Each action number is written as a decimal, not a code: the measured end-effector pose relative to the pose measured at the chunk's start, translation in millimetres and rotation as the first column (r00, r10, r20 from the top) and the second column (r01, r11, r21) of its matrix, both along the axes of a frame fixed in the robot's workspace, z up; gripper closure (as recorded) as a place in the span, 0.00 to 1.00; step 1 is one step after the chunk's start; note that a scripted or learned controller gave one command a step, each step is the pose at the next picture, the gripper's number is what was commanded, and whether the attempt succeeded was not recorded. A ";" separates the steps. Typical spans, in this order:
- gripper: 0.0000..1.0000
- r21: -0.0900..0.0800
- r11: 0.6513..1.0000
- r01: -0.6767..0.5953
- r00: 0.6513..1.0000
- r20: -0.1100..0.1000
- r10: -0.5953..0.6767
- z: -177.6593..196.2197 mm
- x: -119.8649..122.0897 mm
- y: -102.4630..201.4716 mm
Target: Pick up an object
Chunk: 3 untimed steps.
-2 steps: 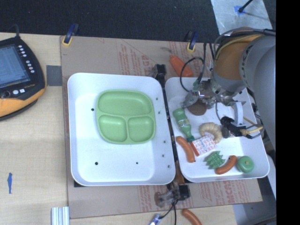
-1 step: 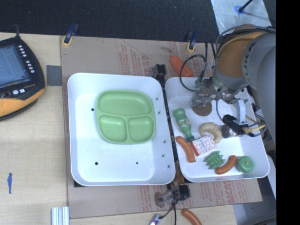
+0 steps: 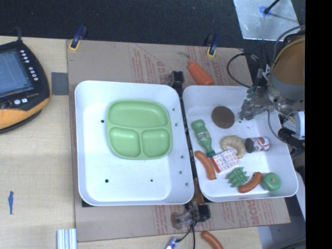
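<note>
Two shallow white bins sit side by side on a brown cardboard sheet [image 3: 155, 61] laid over the wooden surface [image 3: 31, 165]. Nearest the camera, just past the lower edge of the cardboard, lies a stray orange sausage [image 3: 212, 239].

The right bin [image 3: 290, 188] carries all the small items. Along its near wall lie a green round fruit [image 3: 271, 181], an orange-red sausage [image 3: 250, 182] touching it, and a dark green leafy piece [image 3: 237, 177] just beside that. A little farther in are a red-and-white packet [image 3: 225, 161], a second sausage [image 3: 205, 165] beside the packet on its left, a croissant [image 3: 233, 143], and a small red-labelled can [image 3: 258, 144] lying on its side against the croissant. A green bottle [image 3: 202, 136] lies near the bin's left wall, and a brown round disc [image 3: 223, 116] sits toward the far wall.

The left bin [image 3: 88, 139] holds a green divided plate [image 3: 139, 128] with three compartments.

The gripper [image 3: 248, 111] hovers over the far right part of the right bin, just right of the brown disc, with nothing between its fingers; whether they are spread or closed I cannot tell.

Beyond the bins an orange carrot [image 3: 199, 73] rests on the cardboard, two clamps [image 3: 77, 38] pin its far edge, and a control pendant [image 3: 21, 84] lies at far left.
</note>
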State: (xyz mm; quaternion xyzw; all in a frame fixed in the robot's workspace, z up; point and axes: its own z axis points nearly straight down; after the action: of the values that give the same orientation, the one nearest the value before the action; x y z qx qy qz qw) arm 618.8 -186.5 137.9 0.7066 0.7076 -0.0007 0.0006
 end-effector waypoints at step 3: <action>0.00 0.001 1.000 -0.005 1.000 -0.006 0.005 -47.2 -23.2 25.1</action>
State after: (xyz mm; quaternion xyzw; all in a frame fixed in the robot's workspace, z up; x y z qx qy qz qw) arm 595.6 -161.4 90.7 0.7049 0.7093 -0.0023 -0.0021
